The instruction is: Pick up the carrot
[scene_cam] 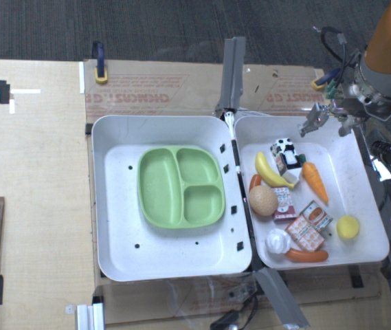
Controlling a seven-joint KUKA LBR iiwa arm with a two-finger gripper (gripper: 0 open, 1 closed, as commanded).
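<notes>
Carrot (pixel 315 181) lies mid right bin (pixel 360 253), tip toward the near edge, just beside banana (pixel 271 171). Gripper (pixel 327 117) hangs over the bin's far edge, fingers spread, holding nothing, likely staged for descent.

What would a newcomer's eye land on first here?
The green divided plate, alone in the left bin. Next, the right bin crowded with toy food, the carrot lying beside the banana. The pincer hangs over that bin's far edge.
</notes>
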